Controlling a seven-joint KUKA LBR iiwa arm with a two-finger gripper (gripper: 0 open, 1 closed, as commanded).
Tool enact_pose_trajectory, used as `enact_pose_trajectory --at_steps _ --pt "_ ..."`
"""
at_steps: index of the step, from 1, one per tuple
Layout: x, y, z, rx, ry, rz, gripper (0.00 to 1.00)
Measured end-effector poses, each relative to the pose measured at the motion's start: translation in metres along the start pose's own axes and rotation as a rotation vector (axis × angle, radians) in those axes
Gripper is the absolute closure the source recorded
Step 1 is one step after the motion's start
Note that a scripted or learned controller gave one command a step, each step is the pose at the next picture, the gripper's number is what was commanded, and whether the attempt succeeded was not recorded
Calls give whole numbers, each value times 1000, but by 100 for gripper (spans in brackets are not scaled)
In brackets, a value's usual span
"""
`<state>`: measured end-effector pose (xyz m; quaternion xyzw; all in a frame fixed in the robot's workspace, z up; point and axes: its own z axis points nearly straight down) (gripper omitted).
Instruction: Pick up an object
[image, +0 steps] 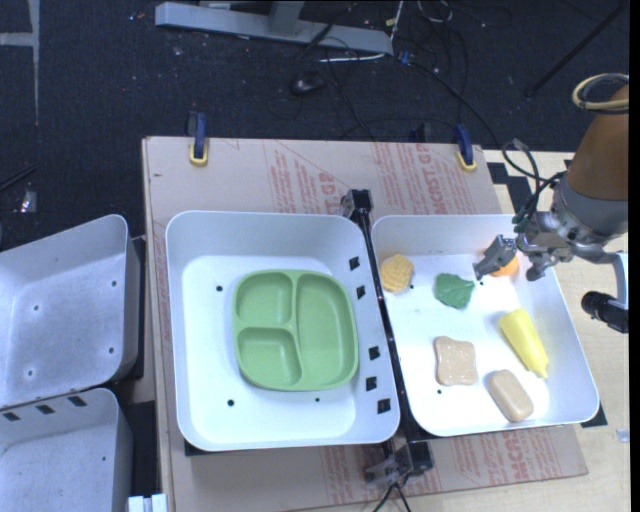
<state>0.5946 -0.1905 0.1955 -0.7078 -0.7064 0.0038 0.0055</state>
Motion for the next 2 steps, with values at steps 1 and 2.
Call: enact_pose_trajectory --at_steps 1,2 --pt "0 3 -7 -13 -3 -3 0" --pt "3 3 36 -9 -2 -3 0"
